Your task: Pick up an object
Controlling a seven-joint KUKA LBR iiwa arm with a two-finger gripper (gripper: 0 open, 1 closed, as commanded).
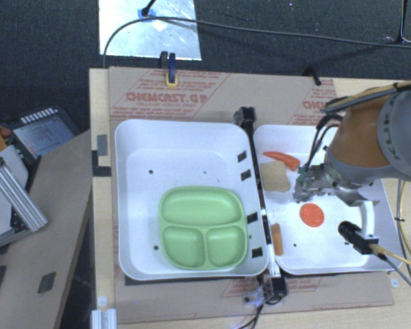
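A grey KUKA arm (pixel 370 139) with an orange band reaches in from the right over the right-hand white bin (pixel 329 256), its gripper (pixel 305 186) low above the bin floor; the state of the gripper cannot be told from this angle. Just left of it lies a pale beige lump (pixel 275 177), and beyond that an orange carrot-shaped piece (pixel 281 158), long axis running left to right, tapered end pointing right and slightly nearer. A round red-orange disc (pixel 312 215) sits just near of the gripper. A small brown stick (pixel 277 239) lies along the bin's left wall, pointing near to far. The left bin (pixel 133 184) holds a green three-compartment tray (pixel 202 227).
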